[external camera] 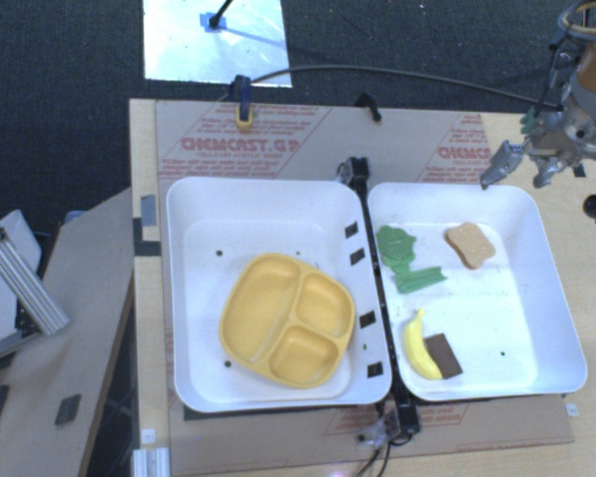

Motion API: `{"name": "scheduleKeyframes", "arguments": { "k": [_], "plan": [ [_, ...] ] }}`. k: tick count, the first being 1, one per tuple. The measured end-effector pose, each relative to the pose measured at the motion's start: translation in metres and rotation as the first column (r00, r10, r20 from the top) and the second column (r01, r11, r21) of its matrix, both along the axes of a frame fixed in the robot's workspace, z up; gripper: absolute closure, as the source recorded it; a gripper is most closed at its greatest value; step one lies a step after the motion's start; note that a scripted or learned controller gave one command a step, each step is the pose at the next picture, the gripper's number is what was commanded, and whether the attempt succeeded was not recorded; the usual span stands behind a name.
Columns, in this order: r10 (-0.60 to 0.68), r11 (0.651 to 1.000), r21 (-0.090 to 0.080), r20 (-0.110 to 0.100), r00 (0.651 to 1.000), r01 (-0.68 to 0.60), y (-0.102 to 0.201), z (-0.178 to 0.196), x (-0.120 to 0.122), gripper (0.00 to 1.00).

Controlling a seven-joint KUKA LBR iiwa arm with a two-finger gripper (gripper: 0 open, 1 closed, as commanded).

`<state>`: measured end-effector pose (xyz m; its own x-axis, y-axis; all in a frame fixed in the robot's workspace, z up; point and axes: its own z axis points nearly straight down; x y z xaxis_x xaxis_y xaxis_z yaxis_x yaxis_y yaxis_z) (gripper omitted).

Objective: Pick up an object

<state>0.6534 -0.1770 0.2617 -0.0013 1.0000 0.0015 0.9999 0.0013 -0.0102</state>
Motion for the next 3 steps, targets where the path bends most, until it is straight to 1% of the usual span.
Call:
{"name": "scheduleKeyframes", "arguments": {
  "k": [1,2,3],
  "plan": [
    [0.003,1.0,-0.002,0.012,1.0,-0.003,0.001,0.008,0.002,0.0],
    [0.005,1.0,-0.002,0.01,1.0,-0.005,0.005,-0.05,0.01,0.0],
    [0.001,1.0,-0.003,0.011,1.0,-0.001,-0.003,-0.094,0.008,0.0]
  ]
}}
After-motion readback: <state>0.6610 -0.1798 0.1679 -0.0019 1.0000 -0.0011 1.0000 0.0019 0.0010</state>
